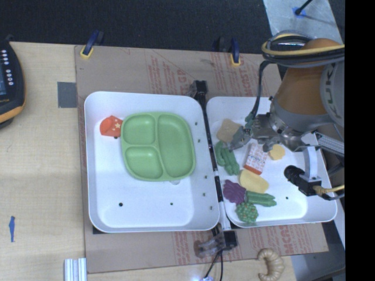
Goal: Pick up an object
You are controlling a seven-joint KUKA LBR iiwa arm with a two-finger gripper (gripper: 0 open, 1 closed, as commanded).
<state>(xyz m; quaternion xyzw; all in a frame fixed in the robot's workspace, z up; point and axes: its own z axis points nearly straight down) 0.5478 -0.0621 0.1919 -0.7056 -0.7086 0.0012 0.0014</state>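
The arm's orange band (304, 86) sits nearest the camera, above the right bin (328, 212). The gripper (249, 134) hangs low over a tan block (227, 130) beside the red-and-white packet (255, 158); its opening cannot be told. Crowded toys risk a slipped or double grasp, since the green pod (226, 158) lies just beside.

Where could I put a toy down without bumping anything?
The left white bin has bare floor below the green divided plastic plate, down to its front rim. The right white bin is crowded: purple toy grapes, a yellow toy and the end effector fill its middle.
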